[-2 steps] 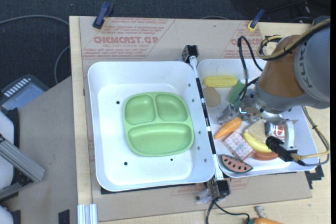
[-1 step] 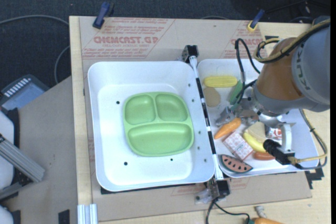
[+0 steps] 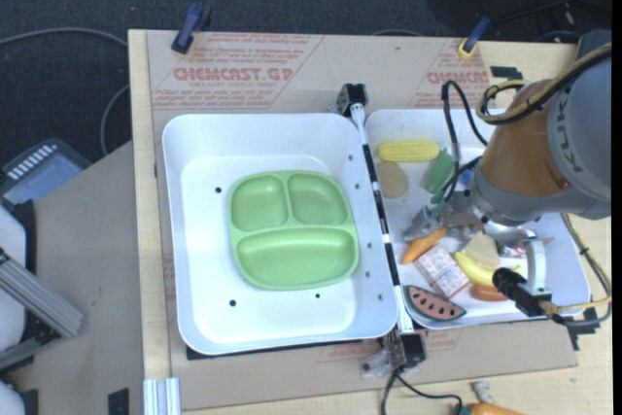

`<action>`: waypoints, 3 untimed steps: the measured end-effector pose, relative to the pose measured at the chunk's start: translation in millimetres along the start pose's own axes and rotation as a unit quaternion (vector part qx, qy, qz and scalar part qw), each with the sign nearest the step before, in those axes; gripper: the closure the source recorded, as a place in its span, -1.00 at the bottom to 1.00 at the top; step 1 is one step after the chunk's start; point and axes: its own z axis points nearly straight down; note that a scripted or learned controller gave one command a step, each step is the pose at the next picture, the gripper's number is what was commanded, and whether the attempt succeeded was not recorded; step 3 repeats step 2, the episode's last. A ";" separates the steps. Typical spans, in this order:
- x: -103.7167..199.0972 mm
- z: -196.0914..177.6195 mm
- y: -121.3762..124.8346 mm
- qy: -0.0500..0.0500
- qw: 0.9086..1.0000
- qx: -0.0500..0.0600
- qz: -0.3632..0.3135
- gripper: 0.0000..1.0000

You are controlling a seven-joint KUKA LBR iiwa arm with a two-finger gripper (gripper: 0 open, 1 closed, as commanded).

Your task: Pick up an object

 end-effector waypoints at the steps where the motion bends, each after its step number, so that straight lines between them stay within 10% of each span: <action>1: 0.4 -9.6 0.2 0.000 1.000 -0.001 0.000 1.00; 2: 89.9 -121.4 -14.8 0.000 1.000 -0.001 -0.001 1.00; 3: 89.9 -121.4 -14.8 0.000 1.000 -0.001 -0.001 1.00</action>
